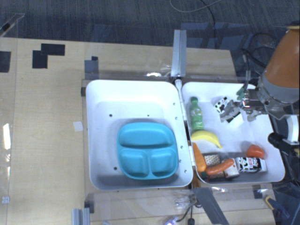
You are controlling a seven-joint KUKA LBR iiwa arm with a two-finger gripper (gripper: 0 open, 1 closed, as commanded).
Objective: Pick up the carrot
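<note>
Your carrot [199, 158], a short tapered orange vegetable, lies lengthwise against the left wall of the right shallow white bin [279, 175], just below the curved yellow banana [206, 137]. The two-finger gripper [230, 113] hovers well apart near the bin's top; I cannot tell you how its fingers stand.

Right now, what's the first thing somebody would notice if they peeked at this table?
The big blue plate with three sections jumps out, sitting in the left bin. Next comes the pile of toy food in the right bin: a green bottle, a yellow banana and the carrot along its left side. The gripper hangs over the back of that bin, near a black-and-white toy.
</note>
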